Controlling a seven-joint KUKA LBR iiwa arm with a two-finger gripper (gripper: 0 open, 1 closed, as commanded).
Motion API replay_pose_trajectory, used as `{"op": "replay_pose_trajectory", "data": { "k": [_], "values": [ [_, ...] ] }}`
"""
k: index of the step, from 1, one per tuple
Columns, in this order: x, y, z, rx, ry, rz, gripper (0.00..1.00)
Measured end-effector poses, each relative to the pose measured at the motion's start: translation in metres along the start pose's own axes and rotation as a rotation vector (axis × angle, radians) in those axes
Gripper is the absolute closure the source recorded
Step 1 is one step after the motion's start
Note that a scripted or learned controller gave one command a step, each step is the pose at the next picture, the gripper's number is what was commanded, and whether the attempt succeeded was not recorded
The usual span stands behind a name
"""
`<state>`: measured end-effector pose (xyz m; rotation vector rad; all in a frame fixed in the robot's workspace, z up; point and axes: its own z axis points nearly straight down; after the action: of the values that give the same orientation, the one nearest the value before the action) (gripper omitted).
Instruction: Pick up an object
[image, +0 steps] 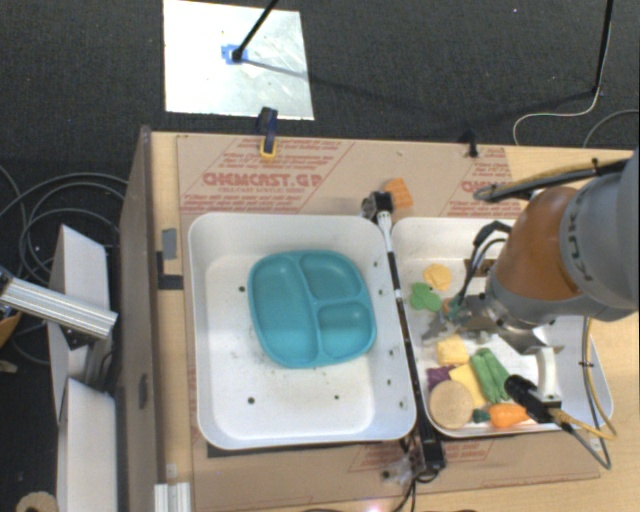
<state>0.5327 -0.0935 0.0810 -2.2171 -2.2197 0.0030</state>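
The tool (448, 318) sits low in the right bin (520, 232) among toy foods — its opening can't be made out; a teal divided plate (312, 307) fills the left bin (226, 400).

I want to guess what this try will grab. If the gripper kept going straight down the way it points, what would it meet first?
Probably the yellow piece just below the gripper, or the bin floor beside it. The green toy lies close by; depth is hard to judge from this slant.

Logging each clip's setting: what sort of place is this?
Probably a robotics lab bench: a robot arm over two white bins, toy food, loose cables on dark carpet.
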Motion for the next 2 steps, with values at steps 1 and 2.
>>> {"op": "replay_pose_trajectory", "data": {
  "k": [1, 2],
  "values": [
    [0.001, -0.040, -0.003, -0.001, 0.000, 0.001, 0.00],
    [0.001, -0.037, -0.014, -0.008, -0.002, 0.000, 1.00]
  ]
}}
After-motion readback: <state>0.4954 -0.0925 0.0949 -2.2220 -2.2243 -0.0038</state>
